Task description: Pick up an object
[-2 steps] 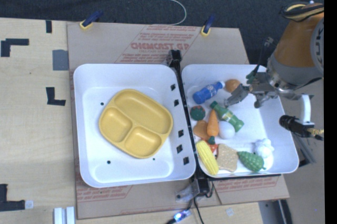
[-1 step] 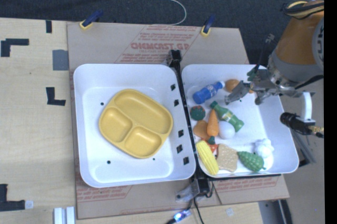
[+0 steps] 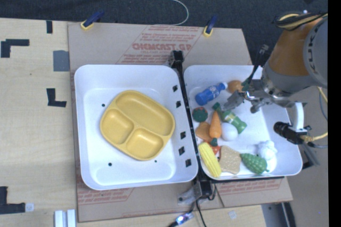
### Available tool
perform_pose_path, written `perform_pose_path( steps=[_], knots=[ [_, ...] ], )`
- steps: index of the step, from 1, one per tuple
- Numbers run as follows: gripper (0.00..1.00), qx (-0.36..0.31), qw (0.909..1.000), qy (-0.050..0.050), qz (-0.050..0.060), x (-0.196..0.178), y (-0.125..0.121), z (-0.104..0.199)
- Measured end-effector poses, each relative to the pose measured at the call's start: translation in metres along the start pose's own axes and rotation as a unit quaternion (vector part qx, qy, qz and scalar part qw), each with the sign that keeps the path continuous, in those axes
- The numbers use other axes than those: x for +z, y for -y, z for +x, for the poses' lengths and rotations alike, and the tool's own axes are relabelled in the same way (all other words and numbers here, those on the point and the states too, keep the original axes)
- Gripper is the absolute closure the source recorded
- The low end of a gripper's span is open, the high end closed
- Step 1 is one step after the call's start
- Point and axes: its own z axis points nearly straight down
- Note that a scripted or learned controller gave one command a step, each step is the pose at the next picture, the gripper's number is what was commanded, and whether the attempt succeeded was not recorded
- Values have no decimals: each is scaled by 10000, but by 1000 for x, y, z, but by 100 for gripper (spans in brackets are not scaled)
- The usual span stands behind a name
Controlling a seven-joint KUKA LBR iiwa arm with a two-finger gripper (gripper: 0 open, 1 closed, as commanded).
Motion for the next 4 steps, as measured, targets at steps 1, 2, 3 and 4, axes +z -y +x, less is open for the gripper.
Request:
perform_pose_path(
  steps=[1,2,3,4],
  knots=[
    [0,-3,10000,-4,10,49,-3,8],
    [0,0,10000,5,-13,82,-3,9],
    [100,-3,10000,3,-20,70,-4,9],
    [100,7,10000,4,-40,10,1,4]
  ],
)
